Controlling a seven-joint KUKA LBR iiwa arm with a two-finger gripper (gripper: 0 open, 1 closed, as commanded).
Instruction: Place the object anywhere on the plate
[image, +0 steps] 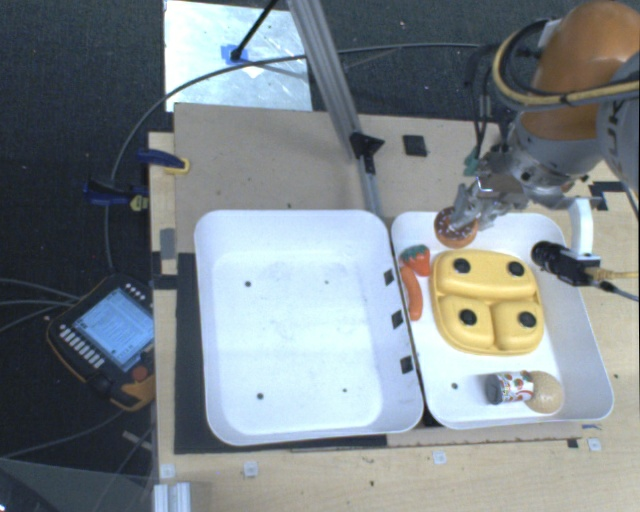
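A yellow plate (487, 296) with three compartments lies in the middle of the right bin (592, 372). Just beyond its far left corner, near the bin's back wall, sits a small round brown object (455, 235) like a doughnut. My gripper (466, 215) comes down from the upper right directly onto this round object, and its tip covers the object's top right part. An orange carrot (414, 282) with a green top lies along the plate's left side. A small printed can with a beige rounded end (523, 389) lies on its side in front of the plate.
The left bin (203, 300) stands next to the right one, with black clips along the shared edge. A slanted metal pole (340, 95) rises behind the bins. A black fitting with a cable (562, 262) hangs over the right bin's right side.
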